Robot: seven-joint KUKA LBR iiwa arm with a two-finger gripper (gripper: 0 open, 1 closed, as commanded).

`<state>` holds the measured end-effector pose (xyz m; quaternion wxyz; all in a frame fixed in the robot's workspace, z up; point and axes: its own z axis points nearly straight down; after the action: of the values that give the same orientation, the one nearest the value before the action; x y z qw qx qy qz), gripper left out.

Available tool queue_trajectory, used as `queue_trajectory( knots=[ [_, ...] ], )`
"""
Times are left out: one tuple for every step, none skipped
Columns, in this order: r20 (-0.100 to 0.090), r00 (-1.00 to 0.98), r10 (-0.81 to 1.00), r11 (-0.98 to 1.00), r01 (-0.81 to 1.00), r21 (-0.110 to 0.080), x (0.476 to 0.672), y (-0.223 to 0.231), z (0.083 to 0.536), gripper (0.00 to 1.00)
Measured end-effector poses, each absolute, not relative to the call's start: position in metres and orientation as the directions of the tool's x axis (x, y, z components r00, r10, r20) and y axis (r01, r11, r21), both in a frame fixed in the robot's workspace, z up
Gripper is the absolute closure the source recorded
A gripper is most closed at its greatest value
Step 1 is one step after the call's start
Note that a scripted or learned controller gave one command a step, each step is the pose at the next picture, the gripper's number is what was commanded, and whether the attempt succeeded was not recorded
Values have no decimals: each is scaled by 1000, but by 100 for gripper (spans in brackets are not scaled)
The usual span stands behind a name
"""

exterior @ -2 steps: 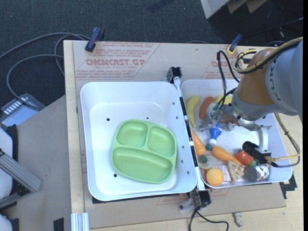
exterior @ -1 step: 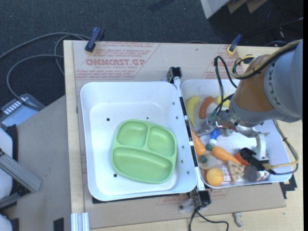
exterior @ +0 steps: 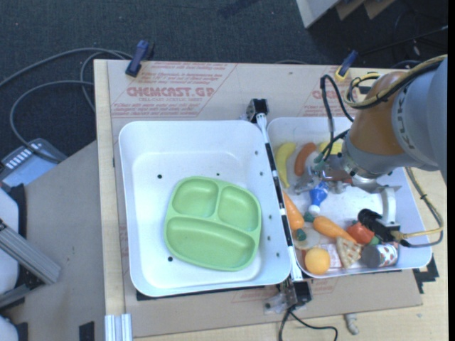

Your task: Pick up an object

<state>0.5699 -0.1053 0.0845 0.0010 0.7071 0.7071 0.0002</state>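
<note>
We find the pincer (exterior: 321, 180) low inside the right-hand bin (exterior: 416, 203), near the middle of its upper half, among the toys. From this slant we cannot tell whether it is apart or together, and we see nothing that is plainly clamped in it.

Just below its tip, on the side toward the view's bottom, lies a small blue-and-white thing (exterior: 316, 197). It seems to touch the tip, but we cannot say for sure.

Up and to the left of the pincer, close by, sits a red sausage (exterior: 304, 158). Beyond that, against the bin's left wall, is a yellow banana (exterior: 284, 159).

Down and to the left, along the same wall, lies one carrot (exterior: 293, 212). A second carrot (exterior: 333, 226) lies almost straight below the pincer.

Farther down, well apart from it, an orange ball (exterior: 317, 261), a waffle-patterned wedge (exterior: 348, 251) and a grey can (exterior: 377, 256) sit along the near wall.

The arm (exterior: 405, 119) comes in from the right and above. Its grey body and orange band (exterior: 373, 130) bend down over the bin, so the wrist points down and leftward.

Well to the left of the pincer, the other bin (exterior: 142, 155) holds a green divided plate (exterior: 212, 223).
</note>
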Motion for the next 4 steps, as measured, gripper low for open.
queue_trajectory(
  knots=[
    [-1, 1, 1000, -1, 1000, 1, 548, -93, 85, 0],
    [1, 1, 1000, -1, 1000, -2, 540, -98, 84, 0],
    [-2, 2, 1000, -2, 1000, 1, 488, -102, 85, 0],
    [-3, 1, 1000, -1, 1000, 5, 489, -101, 94, 100]
  ],
)
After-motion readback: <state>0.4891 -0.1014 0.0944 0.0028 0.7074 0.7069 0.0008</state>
